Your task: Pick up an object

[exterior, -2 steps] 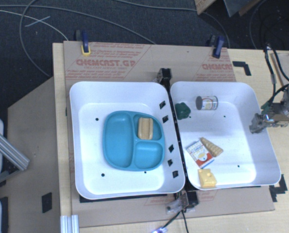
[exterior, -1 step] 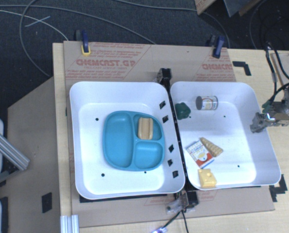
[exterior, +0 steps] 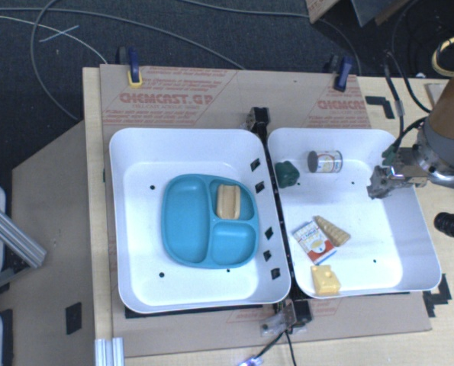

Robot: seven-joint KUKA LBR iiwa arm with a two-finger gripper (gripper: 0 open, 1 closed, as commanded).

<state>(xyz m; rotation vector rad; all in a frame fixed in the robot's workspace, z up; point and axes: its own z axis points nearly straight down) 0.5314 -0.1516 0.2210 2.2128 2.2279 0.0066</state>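
While over the right bin (exterior: 410, 227) — jaws (exterior: 381, 185) apart from the can (exterior: 325, 162).

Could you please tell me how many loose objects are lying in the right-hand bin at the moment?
5: a dark green piece far-left, a small can beside it, a snack packet, a cone touching it, a yellow block nearest.

Red "CHEMCAST GP" print on brown board (exterior: 165, 97), repeated at right

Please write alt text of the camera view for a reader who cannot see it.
The end effector hovers over the right bin's right edge, above a small can, a green object, a snack packet and a yellow block. The left bin holds a blue divided plate with a tan piece.
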